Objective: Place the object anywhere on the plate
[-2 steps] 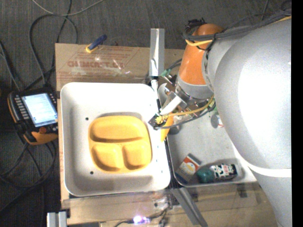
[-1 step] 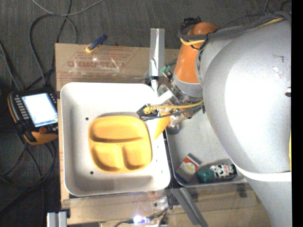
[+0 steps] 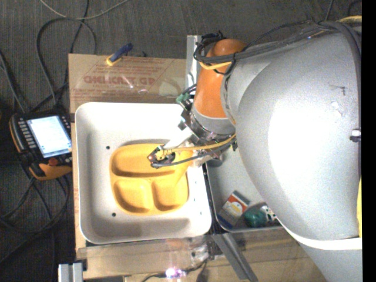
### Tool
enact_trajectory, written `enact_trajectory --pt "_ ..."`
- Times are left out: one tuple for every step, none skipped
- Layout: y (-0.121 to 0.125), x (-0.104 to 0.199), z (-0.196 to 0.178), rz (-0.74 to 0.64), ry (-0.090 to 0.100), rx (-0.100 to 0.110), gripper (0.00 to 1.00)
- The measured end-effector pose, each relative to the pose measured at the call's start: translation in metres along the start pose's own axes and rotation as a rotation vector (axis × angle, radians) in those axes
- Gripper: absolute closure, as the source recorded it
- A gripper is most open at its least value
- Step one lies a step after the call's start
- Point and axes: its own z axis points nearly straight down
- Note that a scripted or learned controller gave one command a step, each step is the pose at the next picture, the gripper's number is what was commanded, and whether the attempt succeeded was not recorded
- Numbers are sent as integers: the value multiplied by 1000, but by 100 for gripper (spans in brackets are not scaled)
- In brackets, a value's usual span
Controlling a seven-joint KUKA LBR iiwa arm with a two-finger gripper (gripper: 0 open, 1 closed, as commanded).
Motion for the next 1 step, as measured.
enact_trajectory --pt "0 0 0 0 0 1 0"
